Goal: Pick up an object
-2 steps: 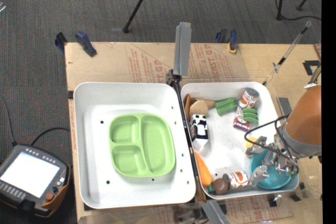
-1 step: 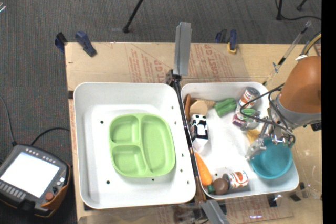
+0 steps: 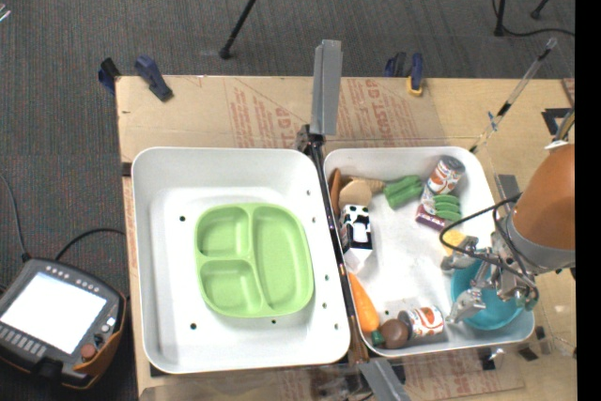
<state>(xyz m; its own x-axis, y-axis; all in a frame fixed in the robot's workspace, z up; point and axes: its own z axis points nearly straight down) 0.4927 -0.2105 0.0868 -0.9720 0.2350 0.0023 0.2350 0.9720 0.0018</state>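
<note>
My gripper (image 3: 489,285) hangs low over the front right corner of the right bin (image 3: 406,151), just above a teal bowl (image 3: 490,316). Nothing is visibly held in it. Loose objects lie in that bin. A black-and-white milk carton (image 3: 357,228) and an orange carrot (image 3: 364,302) lie along the left wall. A soup can (image 3: 447,174), a green pepper (image 3: 405,191) and a purple-and-green pack (image 3: 439,211) sit at the back. A red-and-white can (image 3: 425,322) and a brown ball (image 3: 394,332) rest at the front. A yellow piece (image 3: 454,239) lies left of the wrist.
The left bin (image 3: 169,174) holds a green divided plate (image 3: 254,259). A grey post (image 3: 326,89) stands behind the seam between the bins. A teach pendant (image 3: 56,319) lies on the floor at the left. Clamps and tripod legs ring the bench's far edge.
</note>
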